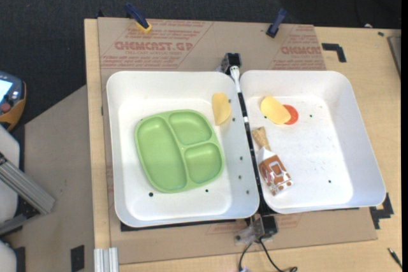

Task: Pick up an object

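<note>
Brown-and-white packet (275, 174), long axis diagonal, right bin (357, 137)

Both white bins (172, 83) look like smooth, slightly glossy plastic; the green divided plate (178, 151) is matt plastic; the desk (191, 41) is covered in printed brown cardboard.

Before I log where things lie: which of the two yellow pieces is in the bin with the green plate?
The paler yellow piece, beside the green plate; the brighter one overlaps an orange disc.

impossible to tell arm pose, wrist angle or end effector state from this slanted look down from above.
</note>
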